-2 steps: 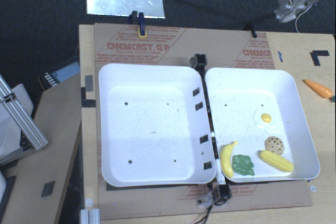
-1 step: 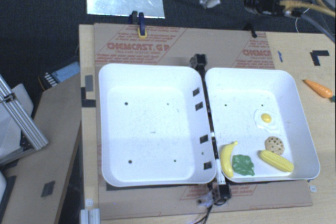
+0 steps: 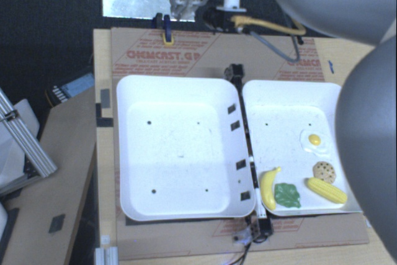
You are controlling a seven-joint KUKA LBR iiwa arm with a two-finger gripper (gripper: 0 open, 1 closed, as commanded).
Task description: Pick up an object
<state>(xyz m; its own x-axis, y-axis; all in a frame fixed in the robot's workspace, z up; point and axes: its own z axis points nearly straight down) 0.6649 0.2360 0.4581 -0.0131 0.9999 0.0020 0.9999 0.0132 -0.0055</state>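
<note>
Several toy foods lie in the right bin (image 3: 285, 102), all near its front right corner. A yellow banana (image 3: 268, 188) rests against the front left wall, with a green leafy piece (image 3: 287, 195) touching it. A yellow corn cob (image 3: 327, 190) lies to the right, a brown cookie (image 3: 324, 170) just behind it, and a fried egg (image 3: 314, 141) further back. My gripper (image 3: 185, 2) hangs high at the top of the view, beyond the back of the left bin (image 3: 130, 96), far from all the foods. Nothing shows beneath it.
The grey arm (image 3: 366, 96) fills the top right and covers the right bin's right edge. The bins sit on a cardboard sheet (image 3: 161, 56). A blue and yellow clamp (image 3: 166, 29) stands at the cardboard's back edge. Aluminium rails (image 3: 25, 139) lie off the left side.
</note>
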